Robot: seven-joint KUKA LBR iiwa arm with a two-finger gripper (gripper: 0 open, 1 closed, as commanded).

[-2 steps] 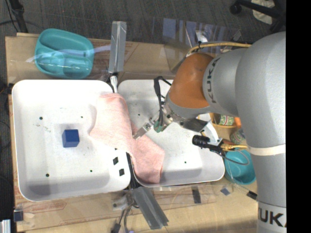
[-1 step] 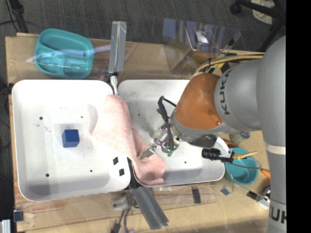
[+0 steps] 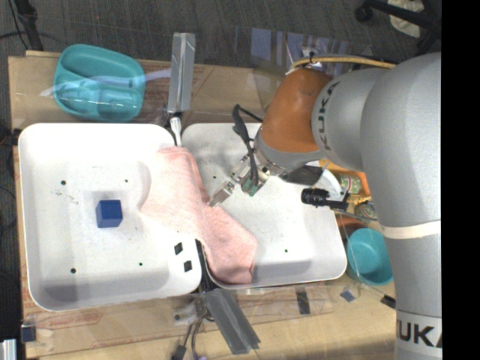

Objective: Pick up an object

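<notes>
While the arm (image 3: pixel 360 126) reached in from the right of the frame, its gripper (image 3: pixel 232 184) hung low over the right bin (image 3: pixel 300 231), near frame centre, with one metal finger (image 3: pixel 220 196) slanting down-left toward the pink cloth (image 3: pixel 202 208). Whether that tip touched the cloth or stood just beside its edge could not be told, and how far the fingers were parted could not be told either; nothing was seen held between them.

The cloth lay draped across the shared rims of the two bins, its upper part in the left bin (image 3: pixel 45 201) and its lower end in the right one, toward the lower middle of the frame. A blue cube (image 3: pixel 109 213) sat alone on the left bin's floor, left of centre and well apart from the gripper.

Judged from this, the pick was not yet done: the approach looked finished, with the cloth as the likely target, while closing on it and lifting were left. A thin, limp cloth edge seemed easy to miss or let slip.
</notes>
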